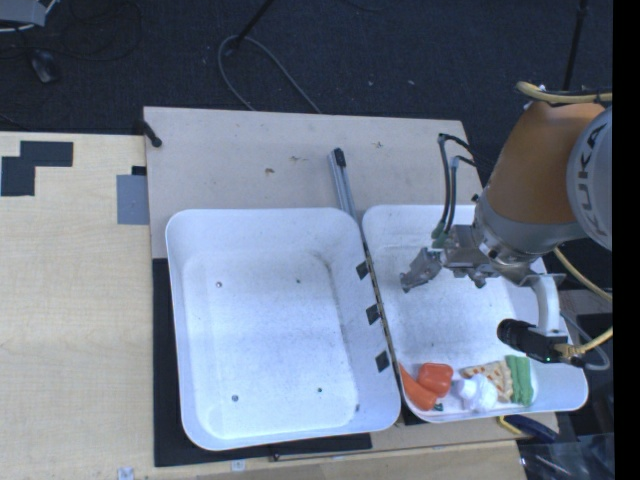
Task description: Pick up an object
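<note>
Hanging over the middle of the right bin, the pincer points toward the left, low above the bin's bare white floor. Whether it is spread or pressed together cannot be told from this angle, and nothing can be seen gripped in it. Behind it, the grey and orange arm reaches in from the right and covers the bin's far right part.

The things worth picking lie in a small cluster in the near right corner of that same bin, well apart from the pincer. An orange-red object sits at the left of the cluster, close to the near wall. Just right of it is a white object, then a tan piece, and a green piece at the right end. They look crowded together, some of them touching.

Further out, the left bin sits beside the right one on the bench, and a grey rod lies on the bench at the far end of the gap between them.

As for progress, the task looks barely begun: no object is lifted. What is left appears to be nearly everything: moving toward the near corner, descending on one item, closing on it, and raising it.
</note>
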`<state>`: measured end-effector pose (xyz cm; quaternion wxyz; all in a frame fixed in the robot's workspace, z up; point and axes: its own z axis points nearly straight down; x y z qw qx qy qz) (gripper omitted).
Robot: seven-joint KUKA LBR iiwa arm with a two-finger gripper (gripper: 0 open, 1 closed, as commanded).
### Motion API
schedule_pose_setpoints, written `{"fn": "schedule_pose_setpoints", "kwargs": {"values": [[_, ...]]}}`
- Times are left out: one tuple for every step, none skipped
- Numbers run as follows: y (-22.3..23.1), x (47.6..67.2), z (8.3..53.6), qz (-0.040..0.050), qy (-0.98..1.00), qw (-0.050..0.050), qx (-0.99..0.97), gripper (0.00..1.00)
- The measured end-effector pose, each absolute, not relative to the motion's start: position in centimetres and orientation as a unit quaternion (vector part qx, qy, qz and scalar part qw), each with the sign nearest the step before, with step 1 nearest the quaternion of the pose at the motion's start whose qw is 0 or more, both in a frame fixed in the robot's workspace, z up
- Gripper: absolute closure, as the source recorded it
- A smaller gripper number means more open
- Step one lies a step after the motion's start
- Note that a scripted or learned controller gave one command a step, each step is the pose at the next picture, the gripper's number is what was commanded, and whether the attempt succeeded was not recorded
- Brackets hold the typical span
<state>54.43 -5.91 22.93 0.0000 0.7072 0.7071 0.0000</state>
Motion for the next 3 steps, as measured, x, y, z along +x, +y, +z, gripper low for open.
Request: {"fn": "schedule_pose_setpoints", "kwargs": {"values": [[-6.4, 50.9, 24.0, 0.0001, 0.707, 0.0, 0.707, 0.0], [-6.0, 53.3, 21.5, -0.001, 0.707, -0.001, 0.707, 0.0], [-5.4, 52.7, 18.5, -0.001, 0.708, -0.001, 0.707, 0.0]]}}
